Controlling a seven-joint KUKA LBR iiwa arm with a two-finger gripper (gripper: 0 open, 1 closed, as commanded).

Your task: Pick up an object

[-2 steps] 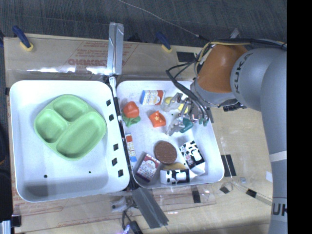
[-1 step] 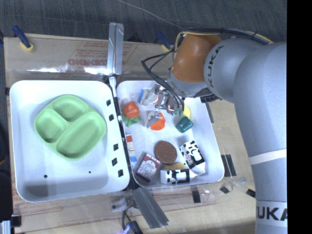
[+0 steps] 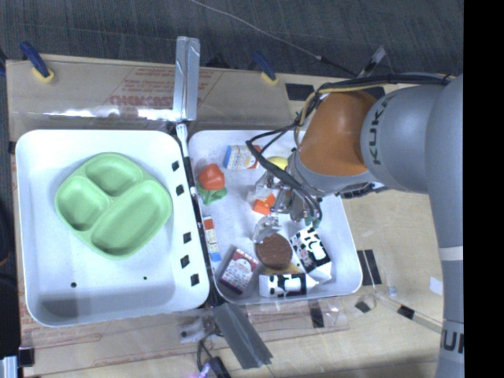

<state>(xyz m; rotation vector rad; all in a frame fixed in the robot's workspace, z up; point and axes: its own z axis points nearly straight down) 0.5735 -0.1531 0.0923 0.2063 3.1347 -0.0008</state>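
Brown round cookie (image 3: 273, 250) just below tool (image 3: 293, 205), touching cow-patterned carton (image 3: 313, 252) beside it; tool's opening and any hold impossible to tell.

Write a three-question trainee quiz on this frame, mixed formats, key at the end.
1. True or false: the green plate lies in the left bin.
2. The gripper is over which bin? A) left B) right
3. Fill in: the brown disc lies in the ____ bin, beside the cow-patterned carton.

Key: 1 true; 2 B, the right bin; 3 right.
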